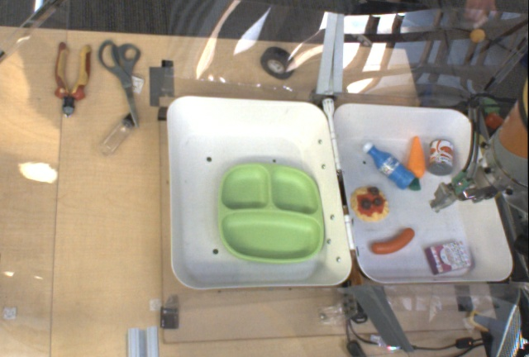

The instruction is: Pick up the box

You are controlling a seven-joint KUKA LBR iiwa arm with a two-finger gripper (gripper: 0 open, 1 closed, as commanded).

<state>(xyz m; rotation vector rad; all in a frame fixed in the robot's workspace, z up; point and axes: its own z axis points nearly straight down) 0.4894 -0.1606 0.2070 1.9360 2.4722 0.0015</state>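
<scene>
Jaw spacing cannot be told from the camera view; the gripper [445,197] is seen only as a small metallic tip, and nothing is seen clamped in it.

At the far left of the bench [83,223], red-handled pliers [69,74] and scissors [122,70] are laid out, well apart from the bins. A roll of tape [277,62] is seen further along, behind the left bin [190,124], in which a green divided plate [271,211] is held.

In the right bin [388,128], a blue bottle [390,167], a round pizza-like toy [369,202] and a red sausage [392,242] are spread along the left side. An orange carrot [416,157] and a can [440,155] are found near the back. The gripper is placed in front of the can, over bare floor.

The box [448,257], small and purplish, is found lying flat near the bin's front right corner, in front of the gripper and apart from it. It is judged that the pick has not yet been made.

Several failures can be foreseen. Were the gripper lowered where it stands, only bare floor would be closed on. Because the box lies flat and low, it could be pushed away rather than gripped if the descent were stopped short or set off-centre. With the front wall so near, the box could be shoved against the rim, or the wall could be struck.
</scene>
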